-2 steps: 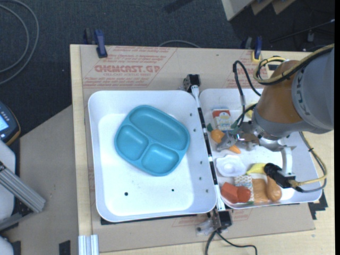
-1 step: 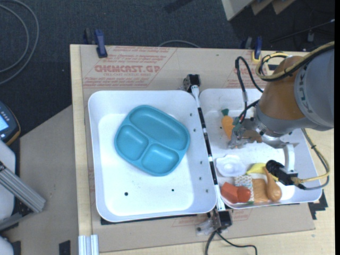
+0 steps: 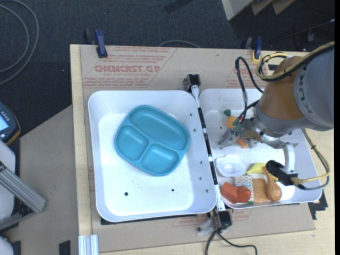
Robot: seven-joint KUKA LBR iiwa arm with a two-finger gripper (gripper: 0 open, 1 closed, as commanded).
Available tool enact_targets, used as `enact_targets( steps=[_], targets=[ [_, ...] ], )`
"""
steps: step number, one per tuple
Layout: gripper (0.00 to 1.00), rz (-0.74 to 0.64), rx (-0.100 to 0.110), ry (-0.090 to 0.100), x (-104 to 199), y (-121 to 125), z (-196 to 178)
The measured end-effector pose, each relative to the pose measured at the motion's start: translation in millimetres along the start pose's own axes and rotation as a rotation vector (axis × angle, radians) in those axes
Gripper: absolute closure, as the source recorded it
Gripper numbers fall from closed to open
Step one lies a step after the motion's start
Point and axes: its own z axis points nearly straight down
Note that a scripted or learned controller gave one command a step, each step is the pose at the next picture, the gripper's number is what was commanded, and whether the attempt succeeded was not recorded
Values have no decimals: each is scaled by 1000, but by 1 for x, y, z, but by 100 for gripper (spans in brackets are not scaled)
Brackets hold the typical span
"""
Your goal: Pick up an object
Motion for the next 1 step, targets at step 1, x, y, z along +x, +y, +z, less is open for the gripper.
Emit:
enact_targets(
  steps=[1],
  targets=[
    [0, -3, -5, -2, -7, 44, 10]
  ],
)
